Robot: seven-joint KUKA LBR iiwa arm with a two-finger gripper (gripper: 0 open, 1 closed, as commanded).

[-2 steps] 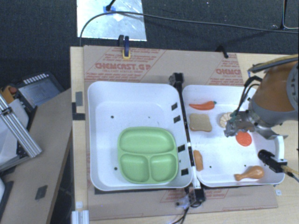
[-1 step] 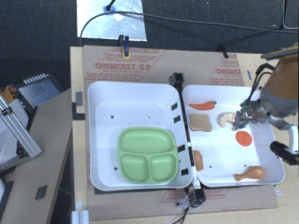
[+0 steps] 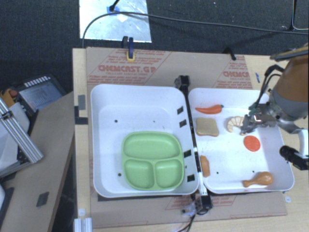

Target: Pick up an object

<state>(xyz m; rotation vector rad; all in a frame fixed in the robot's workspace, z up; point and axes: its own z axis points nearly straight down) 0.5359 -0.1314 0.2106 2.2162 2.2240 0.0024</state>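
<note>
Far to the left of the two-finger gripper (image 3: 250, 123) sits a pale green plastic three-compartment tray (image 3: 152, 159) in the left white bin (image 3: 104, 129). Nearer, left of it, lie a tan bread slice (image 3: 207, 127) and an orange chilli pepper (image 3: 208, 109). A cream shrimp-shaped toy (image 3: 234, 123) touches the gripper's left side, probably the target. I cannot tell its grip. Behind, cardboard reads "CHEMCAST GP" (image 3: 127, 68).

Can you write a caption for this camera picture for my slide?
Robot gripper reaches over toy foods in the right bin, beside a croissant; green tray sits in the left bin.
</note>
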